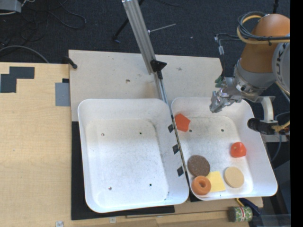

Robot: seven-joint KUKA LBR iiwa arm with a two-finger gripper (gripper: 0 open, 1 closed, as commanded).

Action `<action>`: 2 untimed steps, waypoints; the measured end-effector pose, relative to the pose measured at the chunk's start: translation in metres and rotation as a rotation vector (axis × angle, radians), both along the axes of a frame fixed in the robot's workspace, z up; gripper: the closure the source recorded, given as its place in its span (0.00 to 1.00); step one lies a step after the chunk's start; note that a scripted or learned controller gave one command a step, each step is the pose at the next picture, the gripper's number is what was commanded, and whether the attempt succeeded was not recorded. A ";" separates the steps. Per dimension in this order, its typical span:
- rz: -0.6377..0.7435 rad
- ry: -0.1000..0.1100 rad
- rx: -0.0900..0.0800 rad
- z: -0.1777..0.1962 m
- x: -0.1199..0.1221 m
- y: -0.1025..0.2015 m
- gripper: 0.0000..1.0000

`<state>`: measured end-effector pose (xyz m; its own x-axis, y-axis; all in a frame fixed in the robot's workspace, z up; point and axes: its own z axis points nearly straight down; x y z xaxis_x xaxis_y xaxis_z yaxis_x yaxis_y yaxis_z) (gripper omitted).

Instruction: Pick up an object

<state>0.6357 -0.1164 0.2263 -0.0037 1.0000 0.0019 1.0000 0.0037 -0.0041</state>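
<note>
The right bin (255,126) holds several small objects. An orange-red block (182,122) lies near its left wall. A red rounded piece (238,149) rests toward the right side. Along the near edge sit a brown disc (198,165), an orange ring (201,185), a yellow square (217,181) and a tan disc (234,177). My gripper (218,103) hangs over the far rim of the right bin, above and right of the orange-red block, with nothing seen between its fingers. The fingertips are too small and dark to read.
The left bin (94,122) stands beside the right one, with a black-clipped divider (174,143) between them. A slanted aluminium post (142,37) rises behind the bins. A small green can (241,214) lies on the bench in front of the right bin.
</note>
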 end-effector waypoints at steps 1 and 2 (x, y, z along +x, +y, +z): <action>0.000 0.000 0.001 0.006 -0.030 0.042 1.00; -0.001 0.001 0.001 0.009 -0.050 0.080 1.00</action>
